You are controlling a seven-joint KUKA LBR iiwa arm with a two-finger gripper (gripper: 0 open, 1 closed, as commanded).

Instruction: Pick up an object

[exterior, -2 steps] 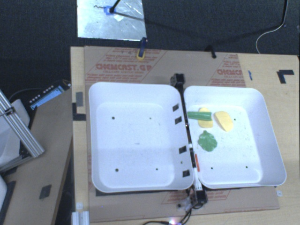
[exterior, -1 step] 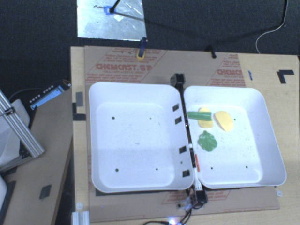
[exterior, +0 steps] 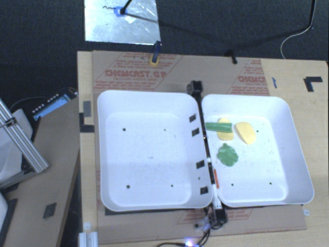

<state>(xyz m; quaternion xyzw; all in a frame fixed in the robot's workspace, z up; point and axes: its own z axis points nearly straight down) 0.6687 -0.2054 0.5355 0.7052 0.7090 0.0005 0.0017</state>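
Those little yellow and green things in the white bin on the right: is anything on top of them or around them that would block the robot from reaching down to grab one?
Nothing visible covers them. The yellow piece, the green leafy piece and the green stick lie open in the right bin. The stick rests across another yellow piece, close to the bin's left wall.

Arm clear of both bins

Dark carpeted floor is seen beyond the tan wooden counter. A shiny silver metal sheet lies on it. Aluminium framing stands at left.
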